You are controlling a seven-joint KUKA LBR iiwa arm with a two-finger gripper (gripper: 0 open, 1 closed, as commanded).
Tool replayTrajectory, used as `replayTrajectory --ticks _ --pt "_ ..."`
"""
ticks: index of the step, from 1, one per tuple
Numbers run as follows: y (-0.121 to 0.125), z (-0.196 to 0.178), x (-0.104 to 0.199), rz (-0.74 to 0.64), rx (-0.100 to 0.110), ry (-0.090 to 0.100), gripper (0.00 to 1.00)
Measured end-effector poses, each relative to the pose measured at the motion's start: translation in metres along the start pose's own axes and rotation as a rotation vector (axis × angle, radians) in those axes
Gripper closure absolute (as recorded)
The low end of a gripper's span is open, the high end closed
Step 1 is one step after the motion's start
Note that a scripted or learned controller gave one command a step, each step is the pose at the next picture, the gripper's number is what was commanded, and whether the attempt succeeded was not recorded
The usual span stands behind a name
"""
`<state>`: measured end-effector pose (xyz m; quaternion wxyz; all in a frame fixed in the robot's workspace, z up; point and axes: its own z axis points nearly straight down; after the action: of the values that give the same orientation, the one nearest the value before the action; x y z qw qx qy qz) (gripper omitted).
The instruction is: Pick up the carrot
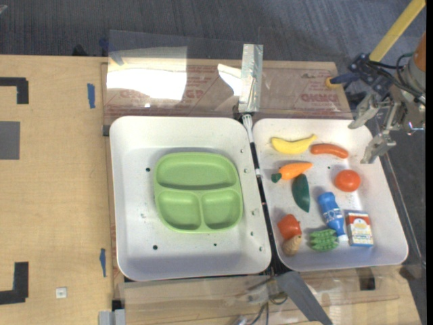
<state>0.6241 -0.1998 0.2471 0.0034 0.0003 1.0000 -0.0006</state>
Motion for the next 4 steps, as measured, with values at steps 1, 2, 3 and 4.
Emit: replayTrajectory --ticks 1,2,3,4 --pt "0.075 0.142 0.050 0.045 0.000 -0.004 0.00" --pt "0.104 0.156 0.056 0.146 0.000 -0.004 0.00" --pt "0.105 0.158 -0.013 0.166 -0.001 0.004 0.00" --pt "0.106 0.143 -0.018 0.163 0.001 -0.015 1.00"
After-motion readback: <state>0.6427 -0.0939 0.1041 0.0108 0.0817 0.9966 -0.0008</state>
